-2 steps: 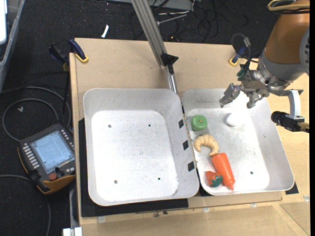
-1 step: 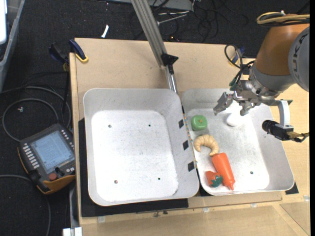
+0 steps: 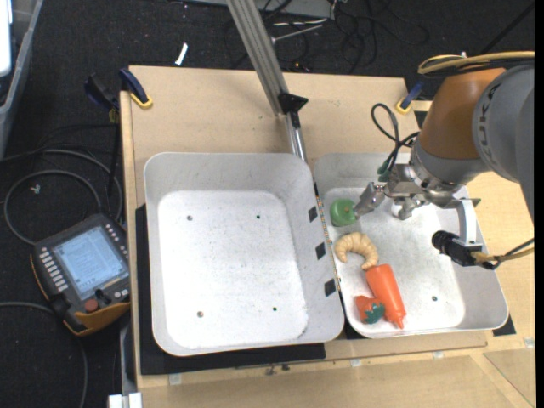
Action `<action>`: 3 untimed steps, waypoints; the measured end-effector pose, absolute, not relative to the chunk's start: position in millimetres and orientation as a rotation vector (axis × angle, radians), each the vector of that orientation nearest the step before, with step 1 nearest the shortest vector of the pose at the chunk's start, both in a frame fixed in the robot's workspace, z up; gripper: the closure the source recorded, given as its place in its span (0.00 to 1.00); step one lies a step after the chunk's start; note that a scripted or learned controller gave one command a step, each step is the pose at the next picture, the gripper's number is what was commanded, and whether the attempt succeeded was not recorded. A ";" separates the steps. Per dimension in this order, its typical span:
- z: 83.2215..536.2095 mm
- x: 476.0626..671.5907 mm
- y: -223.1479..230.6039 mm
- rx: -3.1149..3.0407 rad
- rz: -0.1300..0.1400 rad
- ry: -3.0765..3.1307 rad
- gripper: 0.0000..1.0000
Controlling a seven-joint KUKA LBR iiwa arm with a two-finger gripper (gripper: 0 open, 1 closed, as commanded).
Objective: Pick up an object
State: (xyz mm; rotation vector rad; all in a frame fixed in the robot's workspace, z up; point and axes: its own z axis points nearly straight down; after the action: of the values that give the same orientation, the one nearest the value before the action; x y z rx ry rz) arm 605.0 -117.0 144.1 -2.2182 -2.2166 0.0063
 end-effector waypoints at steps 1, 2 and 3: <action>158.3 607.0 -117.5 -2.223 -0.001 -2.221 1.00; 202.8 602.9 -119.7 -2.226 -0.005 -2.224 1.00; 256.4 604.5 -119.6 -2.223 -0.006 -2.228 1.00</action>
State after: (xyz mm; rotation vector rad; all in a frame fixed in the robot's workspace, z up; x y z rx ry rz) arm 604.5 -119.6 256.4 -2.2226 -2.2285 -0.0060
